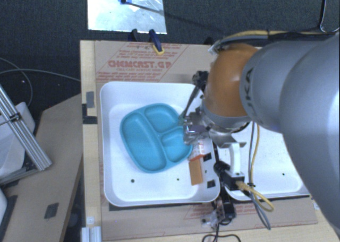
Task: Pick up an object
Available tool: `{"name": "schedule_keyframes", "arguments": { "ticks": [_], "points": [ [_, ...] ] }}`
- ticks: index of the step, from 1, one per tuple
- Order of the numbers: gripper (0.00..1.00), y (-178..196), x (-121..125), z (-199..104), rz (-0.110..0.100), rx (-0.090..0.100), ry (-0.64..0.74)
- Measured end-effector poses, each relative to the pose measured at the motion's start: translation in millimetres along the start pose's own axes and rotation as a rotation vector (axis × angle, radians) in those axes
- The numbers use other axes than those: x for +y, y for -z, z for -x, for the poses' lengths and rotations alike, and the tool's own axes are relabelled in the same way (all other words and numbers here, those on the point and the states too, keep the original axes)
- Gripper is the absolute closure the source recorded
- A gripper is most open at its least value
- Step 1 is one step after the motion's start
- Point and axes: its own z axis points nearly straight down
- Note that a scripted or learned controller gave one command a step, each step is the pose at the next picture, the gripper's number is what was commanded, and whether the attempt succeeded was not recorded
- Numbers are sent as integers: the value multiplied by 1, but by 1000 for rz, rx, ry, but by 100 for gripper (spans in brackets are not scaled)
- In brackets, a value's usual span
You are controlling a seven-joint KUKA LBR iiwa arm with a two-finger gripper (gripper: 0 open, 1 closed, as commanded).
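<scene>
A blue divided plate point(151, 137) lies flat in the left white bin point(108, 129), a little left of its middle. My gripper point(197, 148) hangs low at the plate's right rim, close to the wall between the two bins. The grey arm with its orange band point(228, 84) covers what is under the wrist. A narrow brown piece point(195, 171) shows just below the gripper against the bin floor; I cannot tell whether it belongs to the gripper or is a loose object.
The right bin point(284, 174) is largely hidden by the arm. Both bins rest on a cardboard sheet point(138, 60). A shiny foil sheet point(127, 2) and a blue clamp point(155, 42) lie behind. Cables point(255, 193) hang at the front.
</scene>
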Motion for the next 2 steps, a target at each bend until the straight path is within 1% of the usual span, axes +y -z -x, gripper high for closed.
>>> {"name": "schedule_keyframes", "arguments": {
  "ticks": [1, 2],
  "points": [
    [100, 118, 1, -3, 13, -2, -9],
    [100, 345, -14, -23, 20, 1, -9]
  ]
}}
